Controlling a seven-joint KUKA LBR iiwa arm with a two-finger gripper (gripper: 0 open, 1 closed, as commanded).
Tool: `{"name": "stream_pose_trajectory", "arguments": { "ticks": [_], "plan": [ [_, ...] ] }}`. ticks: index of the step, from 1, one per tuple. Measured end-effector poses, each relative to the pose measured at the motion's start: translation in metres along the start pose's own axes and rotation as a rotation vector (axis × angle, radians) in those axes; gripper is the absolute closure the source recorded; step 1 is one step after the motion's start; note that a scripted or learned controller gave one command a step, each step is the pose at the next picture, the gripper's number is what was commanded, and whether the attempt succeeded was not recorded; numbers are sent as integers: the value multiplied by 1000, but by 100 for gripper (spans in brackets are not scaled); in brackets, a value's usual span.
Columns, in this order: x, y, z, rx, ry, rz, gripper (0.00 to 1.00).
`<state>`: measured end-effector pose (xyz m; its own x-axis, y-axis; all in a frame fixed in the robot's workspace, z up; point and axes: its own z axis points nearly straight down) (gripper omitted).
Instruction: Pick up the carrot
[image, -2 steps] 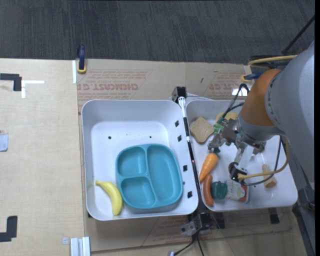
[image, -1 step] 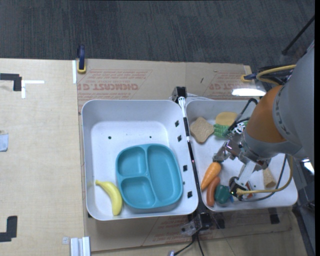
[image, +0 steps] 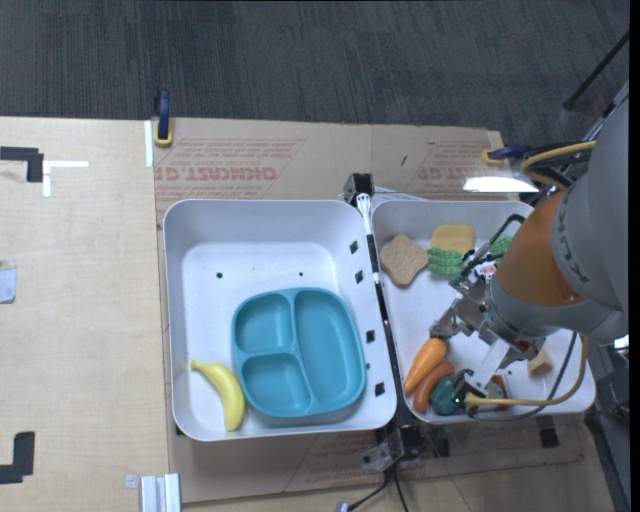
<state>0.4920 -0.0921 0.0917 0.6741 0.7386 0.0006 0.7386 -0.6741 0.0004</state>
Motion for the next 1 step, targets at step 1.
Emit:
{"name": "stream_pose_trajectory", "arguments": {
  "ticks": [1],
  "plan": [
    [1, 1, -9, 0, 1, 4, 100]
  ]
}}
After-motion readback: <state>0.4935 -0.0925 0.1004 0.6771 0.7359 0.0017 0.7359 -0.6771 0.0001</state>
